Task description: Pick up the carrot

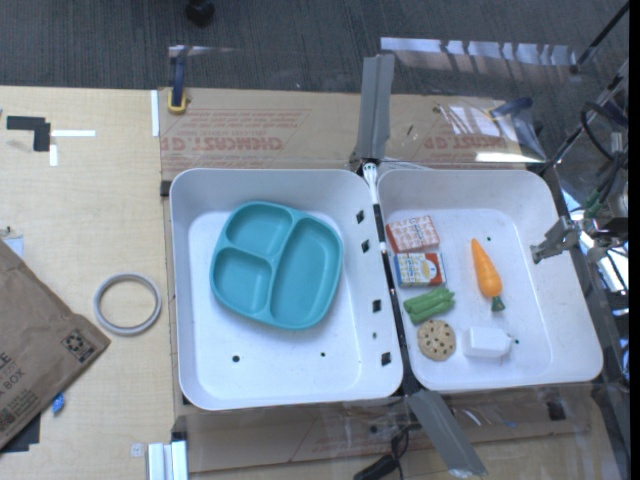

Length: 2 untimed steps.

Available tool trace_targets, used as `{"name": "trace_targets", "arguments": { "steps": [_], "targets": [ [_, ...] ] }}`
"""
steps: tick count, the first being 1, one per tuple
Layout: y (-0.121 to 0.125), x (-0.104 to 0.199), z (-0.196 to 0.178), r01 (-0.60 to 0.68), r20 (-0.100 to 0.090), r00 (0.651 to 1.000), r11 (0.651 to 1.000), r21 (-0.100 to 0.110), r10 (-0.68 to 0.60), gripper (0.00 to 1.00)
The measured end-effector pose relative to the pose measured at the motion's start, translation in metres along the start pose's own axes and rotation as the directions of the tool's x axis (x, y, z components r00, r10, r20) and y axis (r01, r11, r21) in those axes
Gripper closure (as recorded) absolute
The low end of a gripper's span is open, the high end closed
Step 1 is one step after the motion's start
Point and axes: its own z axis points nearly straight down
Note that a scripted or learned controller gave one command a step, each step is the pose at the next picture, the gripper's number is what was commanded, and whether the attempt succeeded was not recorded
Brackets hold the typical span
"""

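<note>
While the small orange plastic carrot [486,269] lies untouched in the right white bin [560,360], I cannot tell my claw's state; lifting remains undone.

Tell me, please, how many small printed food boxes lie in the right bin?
2: one red-and-white printed box near the divider, and a second red-and-white printed box just below it.

Open floor lay around the carrot [486,269] on its right and top; I saw the white block [487,342] crowding just below; food packets [413,234] stood leftward.
</note>
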Motion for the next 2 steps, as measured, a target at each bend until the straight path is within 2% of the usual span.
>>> {"name": "trace_targets", "arguments": {
  "steps": [1,2],
  "targets": [
    [0.079,0.039,0.14,0.188,0.0,0.982,0.982,-0.001,-0.188,0.0],
    [0.054,0.035,0.168,0.087,-0.001,0.996,0.996,-0.001,-0.087,0.0]
  ]
}}
